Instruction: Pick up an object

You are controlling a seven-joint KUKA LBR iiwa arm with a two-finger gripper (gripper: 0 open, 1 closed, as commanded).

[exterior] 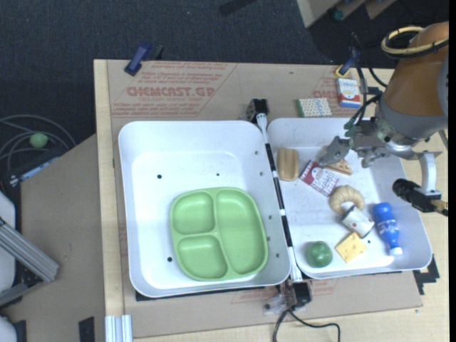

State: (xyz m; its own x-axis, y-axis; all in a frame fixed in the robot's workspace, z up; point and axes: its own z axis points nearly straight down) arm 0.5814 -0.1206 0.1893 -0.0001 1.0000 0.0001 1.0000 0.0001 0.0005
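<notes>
The right bin (410,258) holds several small objects. A tan bread slice (287,164) lies by its left wall, with a red and white packet (320,179) beside it. Further along are a croissant (346,196), a white block (358,224), a blue bottle (387,227), a yellow cheese wedge (350,248) and a green apple (318,254). My gripper (347,155) hangs open over the bin's back part, just above a small orange wedge (343,167). Nothing is between its fingers.
The left bin (142,155) holds a green divided plate (217,232). Small cards (315,107) and a box (348,91) lie on the board behind the right bin. The arm's black fitting (417,194) overhangs the right bin's right side.
</notes>
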